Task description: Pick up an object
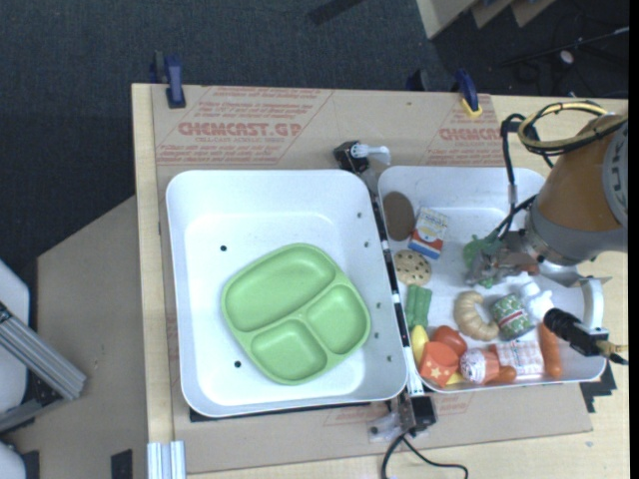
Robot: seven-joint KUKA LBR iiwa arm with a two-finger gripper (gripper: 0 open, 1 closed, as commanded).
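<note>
The right white bin (454, 183) holds several toy foods. Among them are a brown oval piece (398, 215), a small milk carton (430, 233), a cookie (410, 264), a croissant (475, 314), a green-labelled can (512, 315) and a red tomato (447, 344). My gripper (504, 260) is low in this bin at its right-middle, under the grey wrist and orange band (577, 193). It is right against a leafy green piece (479, 252). The wrist hides how it stands on that piece.
The left bin (200, 218) carries a green divided plate (295, 312). A carrot (550, 352) and a wrapped packet (504, 364) lie along the right bin's near edge. A green stick (417, 305) lies by the wall between the bins. Cables loop at the far right.
</note>
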